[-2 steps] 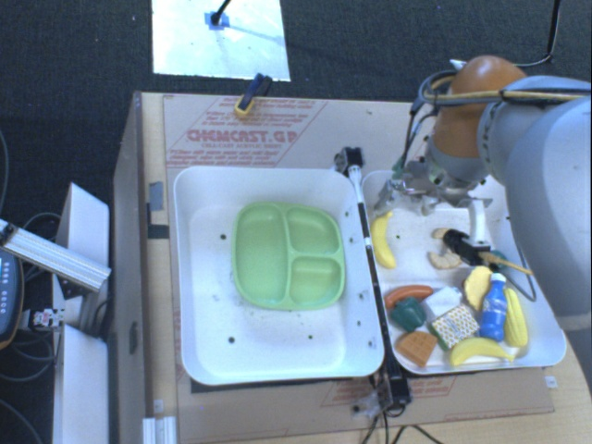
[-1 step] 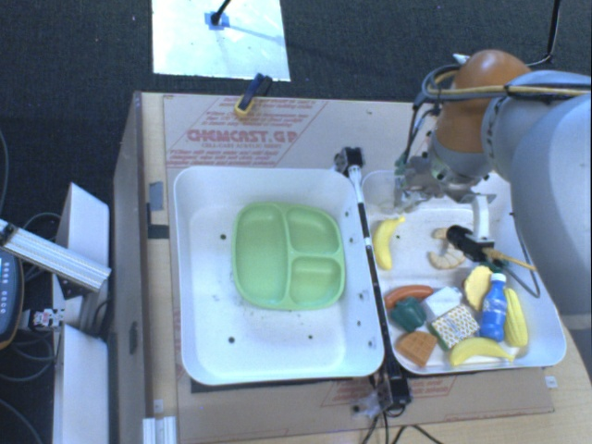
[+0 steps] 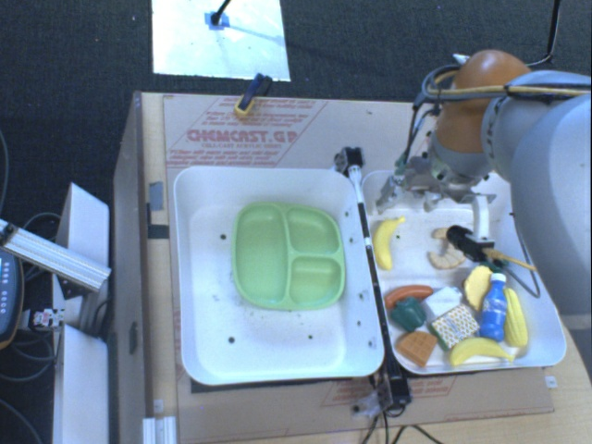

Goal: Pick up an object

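Arm: the grey arm [image 3: 546, 146] reaches in from 3 o'clock, its orange band above the wrist, which hangs over the far end of the right bin [image 3: 555, 340].
Jaws: the gripper [image 3: 435, 191] sits low at the 12 o'clock end of that bin; whether the jaws stand apart or together I cannot tell, and nothing is visibly held.
Nearest candidate: a small yellow banana [image 3: 386, 240] lies alone near the bin's 10 o'clock corner, just beside the gripper, apart from the other toys.
Handling, judged: it looks like a light, stiff plastic toy with a smooth, rather slippery skin; not fragile. Take it across the narrow middle of its curve, not at the tapering tips, where it would likely squirt out.
Other objects: a blue bottle [image 3: 494, 308] stands among more yellow fruit toward 5 o'clock, touching its neighbours; a checkered block [image 3: 454, 325], a dark green piece [image 3: 407, 314] and an orange wedge [image 3: 417, 347] crowd the 6 o'clock end. These are harder to isolate.
Left bin: holds a green divided plate [image 3: 289, 254], broad and flat, a poor fit for a pinch.
Table: both bins rest on the table [image 3: 250, 132].
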{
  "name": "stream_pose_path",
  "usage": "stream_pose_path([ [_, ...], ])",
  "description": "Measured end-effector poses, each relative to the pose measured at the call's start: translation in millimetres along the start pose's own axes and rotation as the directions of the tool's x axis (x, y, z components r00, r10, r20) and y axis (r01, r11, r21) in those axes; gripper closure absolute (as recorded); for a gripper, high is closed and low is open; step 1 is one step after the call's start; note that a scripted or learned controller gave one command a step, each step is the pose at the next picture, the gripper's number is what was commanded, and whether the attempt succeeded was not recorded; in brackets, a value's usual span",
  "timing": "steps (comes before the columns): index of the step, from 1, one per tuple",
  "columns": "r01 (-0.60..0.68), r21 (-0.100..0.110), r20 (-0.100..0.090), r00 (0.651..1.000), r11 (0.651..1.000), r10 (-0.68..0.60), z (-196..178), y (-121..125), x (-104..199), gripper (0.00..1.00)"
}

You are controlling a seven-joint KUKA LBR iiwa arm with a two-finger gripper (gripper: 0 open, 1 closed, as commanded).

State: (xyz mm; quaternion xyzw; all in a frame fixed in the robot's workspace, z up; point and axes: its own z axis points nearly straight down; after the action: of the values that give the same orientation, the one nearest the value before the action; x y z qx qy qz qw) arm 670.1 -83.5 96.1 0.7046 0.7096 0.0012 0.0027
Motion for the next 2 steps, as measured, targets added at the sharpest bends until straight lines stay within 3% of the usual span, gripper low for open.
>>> stream_pose_path([
  [1, -0.006, 0.003, -0.001, 1.0, 1.0, 0.006, 11, -1, -22, 0.0],
  [2, -0.003, 0.003, -0.002, 1.0, 1.0, 0.003, 11, -1, 1, 0.0],
])
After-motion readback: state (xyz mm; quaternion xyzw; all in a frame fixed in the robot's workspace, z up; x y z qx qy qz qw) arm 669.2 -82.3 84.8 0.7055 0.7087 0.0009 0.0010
